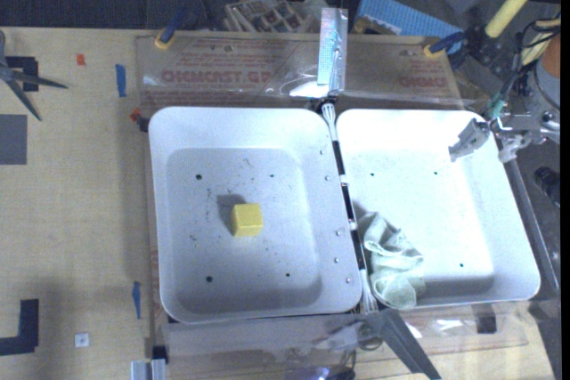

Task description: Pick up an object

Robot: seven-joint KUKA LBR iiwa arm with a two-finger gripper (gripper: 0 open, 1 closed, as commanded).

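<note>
The yellow block (247,220) sits near the middle of the left bin (178,138), squarish with no clear long axis, its edges about square with the bin's sides. A pale crumpled cloth (390,261) lies in the right bin (499,262) at its near left corner, its length running from the divider toward the front edge. The gripper (476,136) hangs over the right bin's far right corner with nothing in it; how far open it is, I can't tell
</note>
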